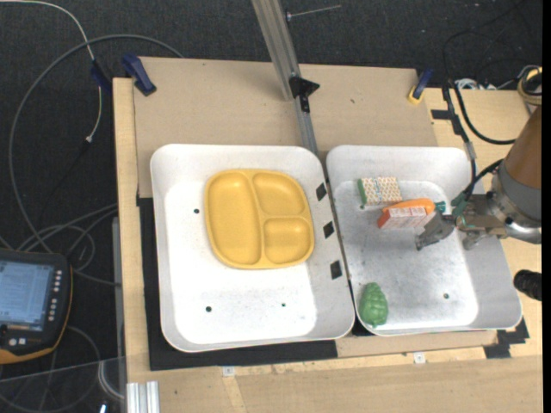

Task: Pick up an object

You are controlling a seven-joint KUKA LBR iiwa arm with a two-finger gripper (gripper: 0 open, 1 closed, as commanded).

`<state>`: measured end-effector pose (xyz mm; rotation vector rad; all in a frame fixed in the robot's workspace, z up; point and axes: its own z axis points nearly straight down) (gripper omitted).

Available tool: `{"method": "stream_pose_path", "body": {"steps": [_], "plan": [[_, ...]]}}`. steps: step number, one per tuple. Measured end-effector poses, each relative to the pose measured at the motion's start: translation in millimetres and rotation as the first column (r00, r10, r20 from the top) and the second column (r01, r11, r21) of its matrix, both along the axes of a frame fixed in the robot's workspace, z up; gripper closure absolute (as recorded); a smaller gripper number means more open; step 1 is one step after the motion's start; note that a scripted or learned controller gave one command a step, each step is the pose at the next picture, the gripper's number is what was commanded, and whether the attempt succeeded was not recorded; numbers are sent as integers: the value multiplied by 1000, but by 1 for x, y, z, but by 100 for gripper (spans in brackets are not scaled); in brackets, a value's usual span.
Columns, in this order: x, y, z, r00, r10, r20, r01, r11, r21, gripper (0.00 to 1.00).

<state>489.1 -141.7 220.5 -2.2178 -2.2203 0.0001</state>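
The fingers (433, 233) of the gripper (449, 228) sit low inside the right shallow white plastic bin (482, 312), toward its 3 o'clock side. Whether the fingers are released or clenched cannot be told: they appear as dark, slightly blurred shapes. No object is visible between them.

At 10 o'clock from the fingers, just beside them, lies a small orange-and-white cardboard box (405, 213) on its side. Whether the fingers touch it cannot be told. Directly at 11 o'clock from that box, touching or almost touching it, lies a patterned white packet with red and green print (379, 190).

At 7 o'clock from the fingers, well apart, a green rounded knobbly object (374, 304) rests near the bin's near-left corner.

The grey arm (525, 175) enters from 3 o'clock and extends over the right bin's edge.

At 9 o'clock, the left shallow white plastic bin (185, 317) holds a yellow plastic divided plate with three compartments (258, 218), lying flat in the bin's upper half.

Both bins rest side by side on a tan wooden table (215, 101). A metal pole (275, 24) rises at 12 o'clock between the bins.
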Motion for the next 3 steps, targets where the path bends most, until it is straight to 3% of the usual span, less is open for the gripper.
{"method": "stream_pose_path", "body": {"steps": [1, 3], "plan": [[0, 0, 0, 1000, 0, 1, 0, 1000, -1, 0], [-1, 13, -90, 1000, -1, -5, 1, 1000, 1, 0]]}}
